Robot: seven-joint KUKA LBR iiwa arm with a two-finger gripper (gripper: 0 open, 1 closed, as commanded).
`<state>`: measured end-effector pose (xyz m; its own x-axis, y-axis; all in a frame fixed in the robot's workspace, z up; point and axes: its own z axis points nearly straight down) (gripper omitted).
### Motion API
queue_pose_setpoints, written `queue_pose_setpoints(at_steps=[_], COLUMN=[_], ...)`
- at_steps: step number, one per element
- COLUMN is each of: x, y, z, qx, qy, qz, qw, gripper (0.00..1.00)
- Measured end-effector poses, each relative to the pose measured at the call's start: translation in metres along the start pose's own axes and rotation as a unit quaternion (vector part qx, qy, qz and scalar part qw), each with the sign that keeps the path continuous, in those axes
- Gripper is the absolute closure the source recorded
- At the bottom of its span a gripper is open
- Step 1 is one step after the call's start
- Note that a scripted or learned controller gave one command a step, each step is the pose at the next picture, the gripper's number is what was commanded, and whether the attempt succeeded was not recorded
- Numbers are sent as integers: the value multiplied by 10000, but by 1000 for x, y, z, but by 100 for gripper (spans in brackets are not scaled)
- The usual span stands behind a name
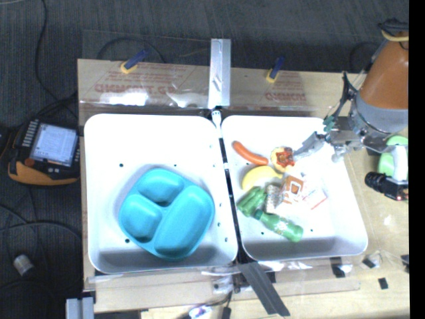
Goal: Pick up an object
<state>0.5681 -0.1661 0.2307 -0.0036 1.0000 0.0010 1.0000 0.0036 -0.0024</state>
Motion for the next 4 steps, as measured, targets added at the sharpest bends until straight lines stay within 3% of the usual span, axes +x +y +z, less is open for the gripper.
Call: queue_pose_setpoints(at_steps=[1,2,3,4], x=[-9,10,12,11], y=[15,-41,-40,-56], z=[129,140,131,21], qx=[5,-90,-87,-3], qy=[-8,-40,-17,-15], qz=[-217,-808,-808,-561], qw=[9998,9967,9967,9984], gripper=[0,0,100,100])
